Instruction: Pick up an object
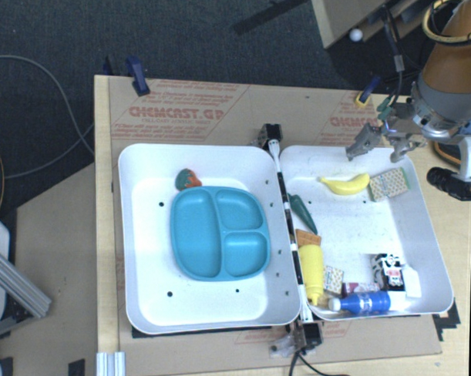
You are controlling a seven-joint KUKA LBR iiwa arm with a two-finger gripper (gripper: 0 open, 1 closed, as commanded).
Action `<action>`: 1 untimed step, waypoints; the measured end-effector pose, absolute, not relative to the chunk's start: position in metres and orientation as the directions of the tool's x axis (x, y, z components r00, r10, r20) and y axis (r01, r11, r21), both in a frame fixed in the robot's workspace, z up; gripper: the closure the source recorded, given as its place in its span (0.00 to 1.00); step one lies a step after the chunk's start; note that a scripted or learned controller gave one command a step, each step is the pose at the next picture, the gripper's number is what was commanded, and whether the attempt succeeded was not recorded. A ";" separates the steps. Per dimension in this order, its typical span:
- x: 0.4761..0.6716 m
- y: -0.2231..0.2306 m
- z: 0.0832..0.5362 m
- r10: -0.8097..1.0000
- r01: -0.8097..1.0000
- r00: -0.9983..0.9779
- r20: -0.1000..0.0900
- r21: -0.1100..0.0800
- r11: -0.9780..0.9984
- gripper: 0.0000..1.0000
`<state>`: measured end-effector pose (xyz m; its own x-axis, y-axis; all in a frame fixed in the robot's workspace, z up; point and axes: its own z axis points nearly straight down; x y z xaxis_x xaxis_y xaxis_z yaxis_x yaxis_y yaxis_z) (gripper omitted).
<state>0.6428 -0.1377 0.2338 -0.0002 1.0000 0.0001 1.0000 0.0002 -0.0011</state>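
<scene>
1. Banana (345, 183): yellow, curved, lying flat near the far end of the right bin (419, 228), just left of a checkered sponge (390, 183).
2. Gripper (380, 146) hovers above the bin's far rim, fingers spread apart with nothing between them, up and right of the banana.
3. Bare white floor mid-bin; clutter crowds the near edge and divider: yellow bottle (312, 269), blue bottle (364, 303).

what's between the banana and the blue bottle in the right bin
In the camera view, mostly bare white bin floor lies between the banana and the blue bottle; nothing stands on that stretch.
</scene>
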 end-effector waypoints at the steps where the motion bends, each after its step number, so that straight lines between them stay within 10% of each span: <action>1: 0.666 -0.133 0.147 1.000 1.000 -0.001 0.001 -0.004 0.001 0.00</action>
<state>0.6658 -0.1333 0.1468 -0.0009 1.0000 0.0015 1.0000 0.0009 -0.0036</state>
